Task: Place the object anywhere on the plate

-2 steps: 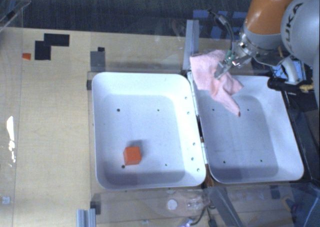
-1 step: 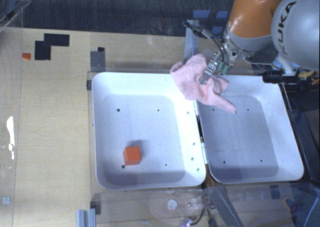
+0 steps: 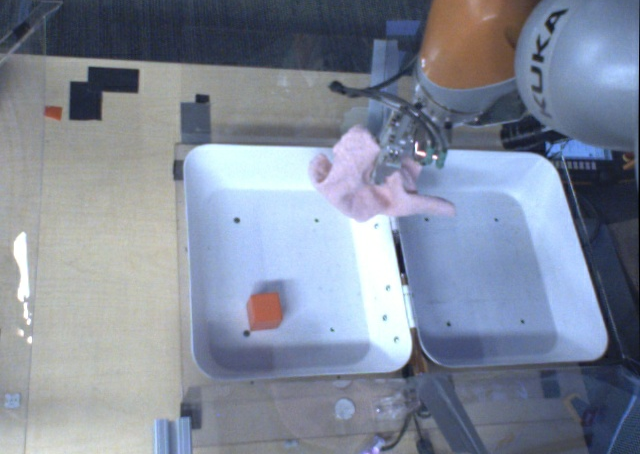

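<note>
Arm: I see it reaching in from the right, orange band far, wrist pointing down.
Claw [image 3: 400, 157]: fingers clamped on pink cloth [image 3: 362, 187].

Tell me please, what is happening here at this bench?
A grey KUKA arm with an orange band reaches in from the right. Its tool holds a crumpled pink cloth, which hangs above the inner edges where the two shallow white bins meet. A small orange block lies in the left white bin, toward its front. The right white bin sits beside it. No plate is visible, so the cloth is not yet placed.
</note>
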Controlling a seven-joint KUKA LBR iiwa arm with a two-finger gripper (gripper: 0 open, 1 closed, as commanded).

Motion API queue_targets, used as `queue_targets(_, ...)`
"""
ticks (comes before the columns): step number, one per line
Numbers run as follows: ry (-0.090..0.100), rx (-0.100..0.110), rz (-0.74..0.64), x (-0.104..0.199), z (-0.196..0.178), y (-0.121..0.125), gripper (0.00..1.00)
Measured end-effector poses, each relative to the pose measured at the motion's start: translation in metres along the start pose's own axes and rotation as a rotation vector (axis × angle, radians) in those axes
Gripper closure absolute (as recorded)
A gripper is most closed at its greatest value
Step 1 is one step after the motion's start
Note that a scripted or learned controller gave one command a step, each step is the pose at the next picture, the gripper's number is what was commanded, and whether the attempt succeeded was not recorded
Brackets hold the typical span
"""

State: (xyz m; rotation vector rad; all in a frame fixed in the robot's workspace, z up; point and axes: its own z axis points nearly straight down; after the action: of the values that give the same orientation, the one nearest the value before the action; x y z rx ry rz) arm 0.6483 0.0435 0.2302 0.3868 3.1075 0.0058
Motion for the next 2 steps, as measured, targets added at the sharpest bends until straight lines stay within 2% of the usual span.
queue_targets(1,-0.001,-0.002,-0.249,0.032,-0.009,0.040,1.00)
queue_targets(2,0.001,-0.002,-0.252,0.061,0.000,0.081,1.00)
